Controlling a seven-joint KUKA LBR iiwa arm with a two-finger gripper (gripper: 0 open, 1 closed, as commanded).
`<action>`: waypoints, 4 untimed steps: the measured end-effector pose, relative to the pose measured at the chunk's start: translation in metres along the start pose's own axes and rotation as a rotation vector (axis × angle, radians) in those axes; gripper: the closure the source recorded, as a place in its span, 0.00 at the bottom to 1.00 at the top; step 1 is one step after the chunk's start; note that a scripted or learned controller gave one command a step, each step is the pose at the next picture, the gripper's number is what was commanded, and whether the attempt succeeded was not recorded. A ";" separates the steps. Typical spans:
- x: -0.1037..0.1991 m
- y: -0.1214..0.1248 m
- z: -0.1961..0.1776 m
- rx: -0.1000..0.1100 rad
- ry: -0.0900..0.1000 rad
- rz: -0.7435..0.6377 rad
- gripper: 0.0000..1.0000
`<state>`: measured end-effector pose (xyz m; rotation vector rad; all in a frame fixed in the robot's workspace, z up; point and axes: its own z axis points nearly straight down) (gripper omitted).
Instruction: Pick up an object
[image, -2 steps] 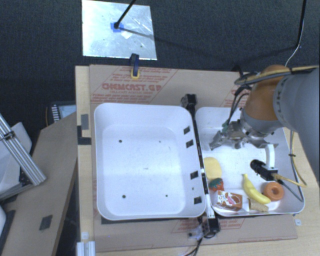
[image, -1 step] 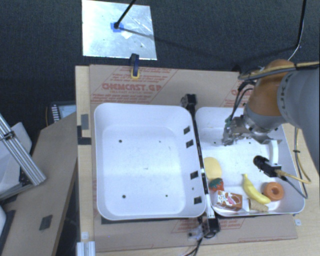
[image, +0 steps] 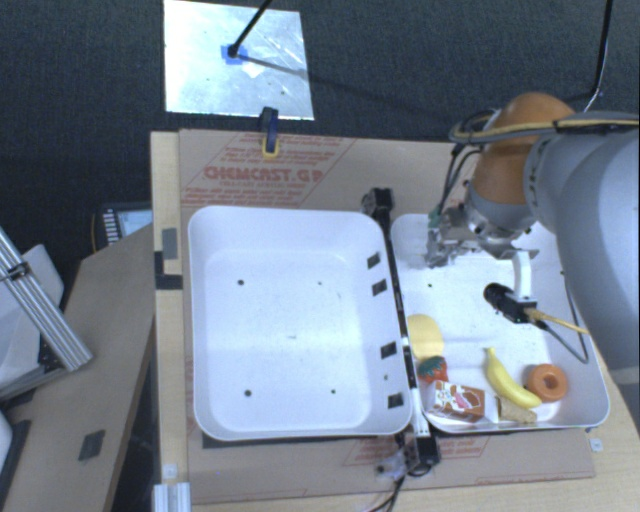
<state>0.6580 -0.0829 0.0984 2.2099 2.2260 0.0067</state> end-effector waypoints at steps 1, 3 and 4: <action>0.021 -0.018 -0.092 -0.002 0.001 0.000 1.00; 0.076 -0.032 -0.097 0.003 0.001 0.001 1.00; 0.159 -0.071 -0.085 0.010 0.003 -0.003 1.00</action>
